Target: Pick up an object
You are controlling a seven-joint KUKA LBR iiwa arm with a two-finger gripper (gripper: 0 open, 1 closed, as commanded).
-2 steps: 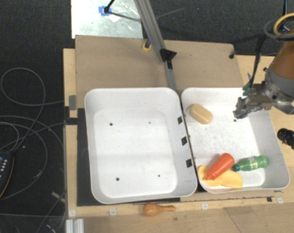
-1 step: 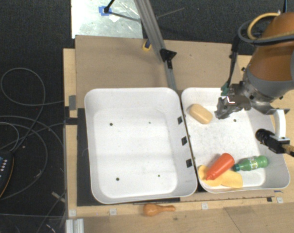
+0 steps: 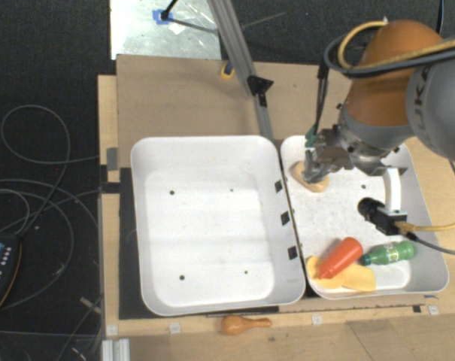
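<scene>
The arm (image 3: 407, 74) reaches from the right over the right bin (image 3: 430, 273), beside the left bin (image 3: 204, 224). Its gripper (image 3: 315, 173) points down onto a tan piece (image 3: 310, 180) at the bin's far-left corner; how far the pincer is open cannot be told. An orange carrot (image 3: 340, 256), green bottle (image 3: 389, 255) and yellow piece (image 3: 355, 279) lie near the front

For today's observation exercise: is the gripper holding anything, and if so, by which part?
It cannot be told. The gripper is down over a tan object at the far left of the right bin, but the view does not show a hold.
</scene>
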